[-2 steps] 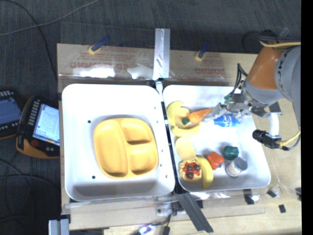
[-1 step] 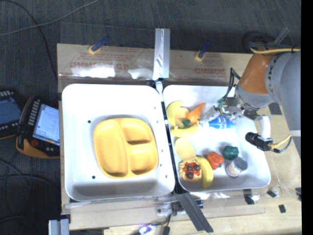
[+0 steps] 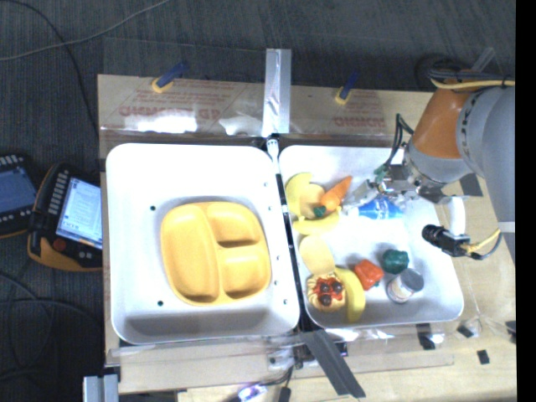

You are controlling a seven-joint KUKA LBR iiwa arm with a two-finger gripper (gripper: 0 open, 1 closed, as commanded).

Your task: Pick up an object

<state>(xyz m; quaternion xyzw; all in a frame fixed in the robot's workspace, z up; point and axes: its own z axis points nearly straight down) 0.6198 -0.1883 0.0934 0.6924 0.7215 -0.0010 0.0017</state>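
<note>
Where fingers [image 3: 374,193] reach, blue bottle [image 3: 381,208] just below.

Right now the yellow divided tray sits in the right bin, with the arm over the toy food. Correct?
Not quite. The camera view shows the tray in the left bin. The arm does reach over the right bin, where the toy food lies.

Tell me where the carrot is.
The carrot lies in the right bin, near its far left corner, resting against the bananas, with the blue bottle to its right.
</note>
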